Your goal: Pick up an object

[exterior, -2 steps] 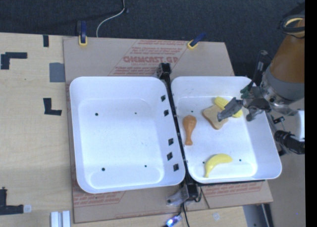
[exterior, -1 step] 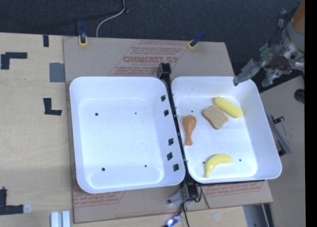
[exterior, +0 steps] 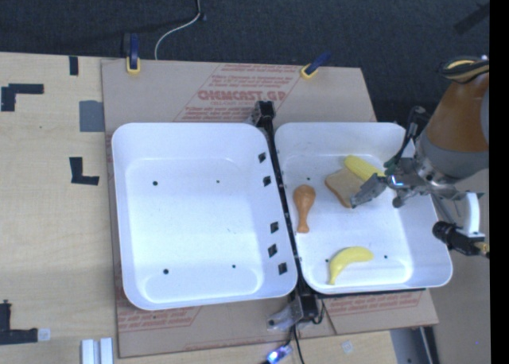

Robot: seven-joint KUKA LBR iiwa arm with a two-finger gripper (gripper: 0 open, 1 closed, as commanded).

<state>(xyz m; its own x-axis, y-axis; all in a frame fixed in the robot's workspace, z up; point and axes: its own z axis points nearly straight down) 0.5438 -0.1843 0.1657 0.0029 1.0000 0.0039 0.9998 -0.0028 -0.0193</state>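
The claw [exterior: 367, 193], whether spread or clenched I cannot tell, hovers touching the tan bread slice [exterior: 342, 187] just left of it; centre over the slice, then descend squarely.

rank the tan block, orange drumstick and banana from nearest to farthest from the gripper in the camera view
From the gripper:
1. Tan block, right beside it, toward the bin divider.
2. Orange drumstick, farther left, by the divider.
3. Banana, near the right bin's front edge. Close to the drumstick's distance, so that order is tentative.
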